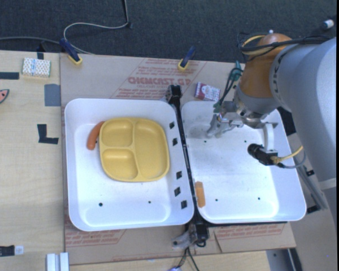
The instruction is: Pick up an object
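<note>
Nearest us, one orange carrot piece lies by the right bin lower-left edge. We count two carrots — the second touches the yellow plate in the left bin. Gripper near the right bin's top edge — jaw state cannot be told.

Red print on the brown cardboard sheet under the bins reads roughly "CHEMCAST GP"; smaller red lines beneath it are too blurred to read.
</note>
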Tool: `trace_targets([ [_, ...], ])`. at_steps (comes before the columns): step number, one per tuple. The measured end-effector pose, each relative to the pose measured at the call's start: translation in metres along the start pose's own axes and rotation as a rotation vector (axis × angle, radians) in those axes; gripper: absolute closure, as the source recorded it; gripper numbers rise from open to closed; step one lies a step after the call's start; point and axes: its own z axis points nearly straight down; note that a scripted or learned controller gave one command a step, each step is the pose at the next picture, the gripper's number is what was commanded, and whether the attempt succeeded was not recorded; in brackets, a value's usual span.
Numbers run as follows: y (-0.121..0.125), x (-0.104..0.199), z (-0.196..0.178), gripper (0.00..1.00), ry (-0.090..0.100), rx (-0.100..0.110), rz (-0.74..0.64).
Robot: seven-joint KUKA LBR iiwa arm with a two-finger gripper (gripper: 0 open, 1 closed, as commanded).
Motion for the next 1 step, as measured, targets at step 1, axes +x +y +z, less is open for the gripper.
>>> trace_targets([
  [1, -0.0281, 0.0038, 0.0364, 1.0, -0.004, -0.003, 0.004],
])
